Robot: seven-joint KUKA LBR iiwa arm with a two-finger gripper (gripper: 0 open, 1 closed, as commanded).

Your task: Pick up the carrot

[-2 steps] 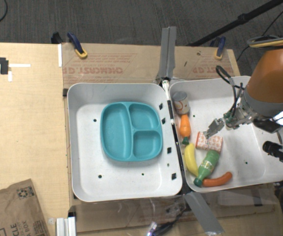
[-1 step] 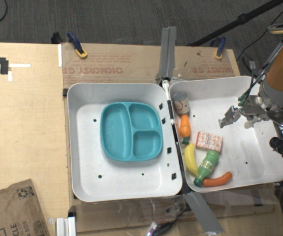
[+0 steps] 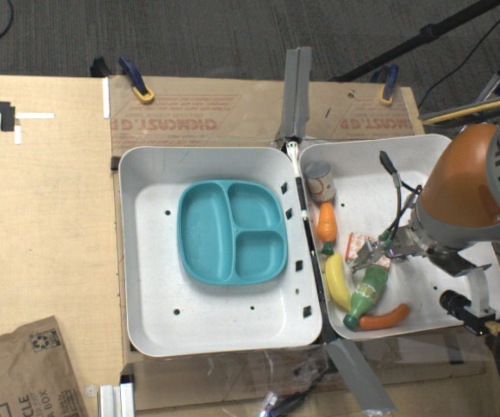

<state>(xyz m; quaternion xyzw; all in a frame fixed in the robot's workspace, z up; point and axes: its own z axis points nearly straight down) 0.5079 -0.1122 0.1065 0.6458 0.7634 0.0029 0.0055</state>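
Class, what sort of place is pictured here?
Probably a robotics lab bench: two shallow white bins clamped over cardboard, a grey-and-orange robot arm, and plastic toy food like the small orange carrot.

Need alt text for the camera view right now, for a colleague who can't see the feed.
The grey-and-orange arm's gripper hangs over the right white bin, above a green bottle, while the small orange carrot lies apart near the bin's left wall, beside a yellow banana. The left white bin holds a teal divided plate.
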